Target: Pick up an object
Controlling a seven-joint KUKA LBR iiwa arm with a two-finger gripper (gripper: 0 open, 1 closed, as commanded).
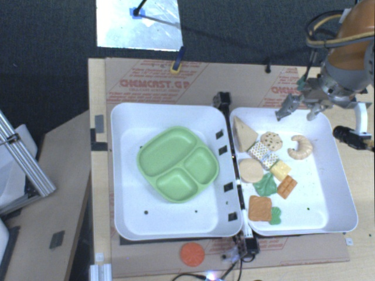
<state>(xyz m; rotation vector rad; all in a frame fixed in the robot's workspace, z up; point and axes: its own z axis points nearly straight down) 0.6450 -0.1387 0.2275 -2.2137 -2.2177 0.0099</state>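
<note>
My gripper (pixel 300 110) hangs over the far edge of the right bin (pixel 334 186), its two fingers spread open with nothing between them. Below it in that bin lie small toy foods: a croissant (pixel 301 147), a cookie (pixel 270 140), a cheese wedge (pixel 244 136), a checkered block (pixel 261 153), a tan round piece (pixel 251 170), a yellow cube (pixel 280 170), an orange waffle piece (pixel 286 187), a green leaf (pixel 266 185) and an orange square cracker (pixel 260 208). The croissant is the closest to the gripper, just nearer the camera than it.
The left bin (pixel 126 157) holds a green divided plate (pixel 177 164). A black clip divider (pixel 229 157) runs between the bins. An orange disc (pixel 192 253) lies on the bench in front. A foil sheet (pixel 139 16) lies at the back.
</note>
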